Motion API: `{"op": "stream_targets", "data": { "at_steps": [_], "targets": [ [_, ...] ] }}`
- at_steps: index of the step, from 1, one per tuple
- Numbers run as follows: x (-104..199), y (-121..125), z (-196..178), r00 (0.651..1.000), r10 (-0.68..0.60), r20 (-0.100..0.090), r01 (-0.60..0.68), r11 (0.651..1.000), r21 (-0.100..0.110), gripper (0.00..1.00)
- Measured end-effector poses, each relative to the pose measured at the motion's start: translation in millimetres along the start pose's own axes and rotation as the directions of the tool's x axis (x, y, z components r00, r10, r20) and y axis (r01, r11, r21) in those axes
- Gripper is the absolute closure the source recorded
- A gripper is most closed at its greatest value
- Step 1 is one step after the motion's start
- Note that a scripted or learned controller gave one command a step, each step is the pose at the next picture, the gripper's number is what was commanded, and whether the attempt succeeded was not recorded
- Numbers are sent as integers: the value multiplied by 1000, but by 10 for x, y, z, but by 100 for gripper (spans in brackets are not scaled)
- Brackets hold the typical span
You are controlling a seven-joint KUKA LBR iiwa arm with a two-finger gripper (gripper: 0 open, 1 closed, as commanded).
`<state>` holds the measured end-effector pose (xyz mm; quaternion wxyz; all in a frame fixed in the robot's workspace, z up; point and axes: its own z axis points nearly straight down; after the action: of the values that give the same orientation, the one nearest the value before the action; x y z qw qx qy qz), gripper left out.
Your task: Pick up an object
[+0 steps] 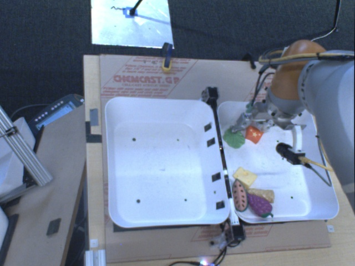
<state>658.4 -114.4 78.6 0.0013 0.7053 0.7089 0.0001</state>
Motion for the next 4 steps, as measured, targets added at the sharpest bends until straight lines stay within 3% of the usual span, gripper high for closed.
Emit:
{"op": "stream_targets", "data": {
  "at_steps": [1, 2, 3, 4],
  "targets": [
    [2, 7, -181, 1000, 0, -1, 0, 1000, -4, 100],
    [-34, 139, -1810, 1000, 0, 2, 0, 1000, -18, 100],
    [441, -350, -1026, 1000, -1, -4, 1, 1000, 7, 100],
    [417, -316, -1169, 1000, -1, -2, 1, 1000, -2, 100]
  ]
}}
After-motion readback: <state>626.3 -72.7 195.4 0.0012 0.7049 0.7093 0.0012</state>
